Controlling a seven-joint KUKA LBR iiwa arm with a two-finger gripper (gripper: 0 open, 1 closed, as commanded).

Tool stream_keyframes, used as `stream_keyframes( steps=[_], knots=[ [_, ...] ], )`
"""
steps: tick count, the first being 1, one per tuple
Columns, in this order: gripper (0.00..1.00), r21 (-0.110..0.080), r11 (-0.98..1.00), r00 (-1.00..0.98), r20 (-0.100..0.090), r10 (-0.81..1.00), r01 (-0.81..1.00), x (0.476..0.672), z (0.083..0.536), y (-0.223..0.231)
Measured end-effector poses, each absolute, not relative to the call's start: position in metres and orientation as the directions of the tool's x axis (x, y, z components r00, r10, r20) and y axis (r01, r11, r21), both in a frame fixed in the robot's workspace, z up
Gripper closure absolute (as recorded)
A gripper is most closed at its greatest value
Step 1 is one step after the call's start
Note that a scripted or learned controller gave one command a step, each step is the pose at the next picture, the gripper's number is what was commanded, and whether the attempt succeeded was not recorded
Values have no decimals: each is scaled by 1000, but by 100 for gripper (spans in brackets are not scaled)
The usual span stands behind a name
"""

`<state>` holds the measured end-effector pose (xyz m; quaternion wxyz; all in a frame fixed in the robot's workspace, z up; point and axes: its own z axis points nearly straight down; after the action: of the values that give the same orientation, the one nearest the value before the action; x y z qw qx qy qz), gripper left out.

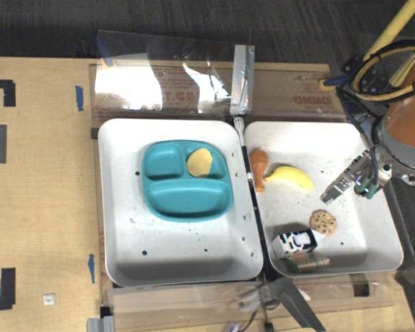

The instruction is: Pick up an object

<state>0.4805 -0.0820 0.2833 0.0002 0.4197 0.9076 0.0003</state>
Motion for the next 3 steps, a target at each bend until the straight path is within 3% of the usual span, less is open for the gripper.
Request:
stream_keyframes(
  steps=[1,2,3],
  knots=[
    [100,4,807,-807,-7,590,590,481,311,-64],
    [100,1,999,-999,-3,44,44,495,297,-65],
    [100,-4,902,-902,-9,-432,-432,494,326,-68]
  ],
)
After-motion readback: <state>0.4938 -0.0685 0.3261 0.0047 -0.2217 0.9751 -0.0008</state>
